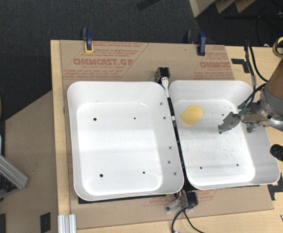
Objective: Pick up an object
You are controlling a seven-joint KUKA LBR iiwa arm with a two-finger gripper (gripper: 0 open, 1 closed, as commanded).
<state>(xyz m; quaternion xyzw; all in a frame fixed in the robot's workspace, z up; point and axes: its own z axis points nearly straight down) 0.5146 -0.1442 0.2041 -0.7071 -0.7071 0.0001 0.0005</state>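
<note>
Most of the arm (282, 89) is cut off at the right edge, and the gripper (227, 125) is small and blurred over the right bin (258, 176), so whether its fingers stand apart or together cannot be made out. A round yellow object (192, 114) lies in that bin's upper left part near the divide with the left bin (83, 178), left of the fingertips and apart from them.

Two bins sit side by side on my bench: the left bin (117, 140) and the right bin (219, 135), their inner rims touching. A round object (192, 114) lies in the right bin, near its far left corner. My gripper (227, 125) hangs over that same bin, to the object's right and apart from it.
</note>
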